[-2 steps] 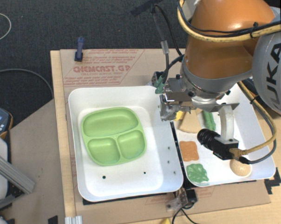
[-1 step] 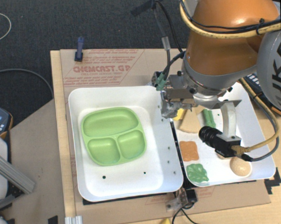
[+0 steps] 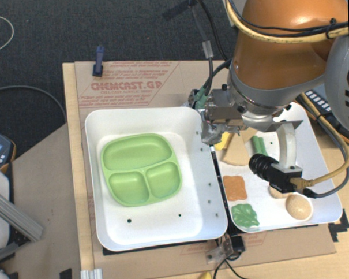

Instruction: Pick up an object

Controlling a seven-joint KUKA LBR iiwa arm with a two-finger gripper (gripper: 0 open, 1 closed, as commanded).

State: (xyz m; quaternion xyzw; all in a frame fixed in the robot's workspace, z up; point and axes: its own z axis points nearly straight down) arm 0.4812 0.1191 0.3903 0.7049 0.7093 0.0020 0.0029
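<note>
My gripper (image 3: 216, 130) hangs low over the far left corner of the right bin (image 3: 323, 216), under the grey and orange wrist. A small yellow piece (image 3: 223, 142) peeks out just below it, touching or nearly touching the gripper; whether it is held I cannot tell. Beside it lie a tan flat piece (image 3: 235, 155) and a green stick (image 3: 258, 145). Nearer the front are an orange-brown square (image 3: 235, 188), a green leafy piece (image 3: 245, 215) and a tan ball (image 3: 298, 207). The arm hides the bin's back part.
The left bin (image 3: 99, 128) holds a green divided plate (image 3: 141, 168). A black cylinder (image 3: 272, 170) on the arm, with a cable, hangs over the right bin's middle. The divider between the bins (image 3: 217, 180) runs just left of the gripper. Cardboard (image 3: 126, 83) lies behind the bins.
</note>
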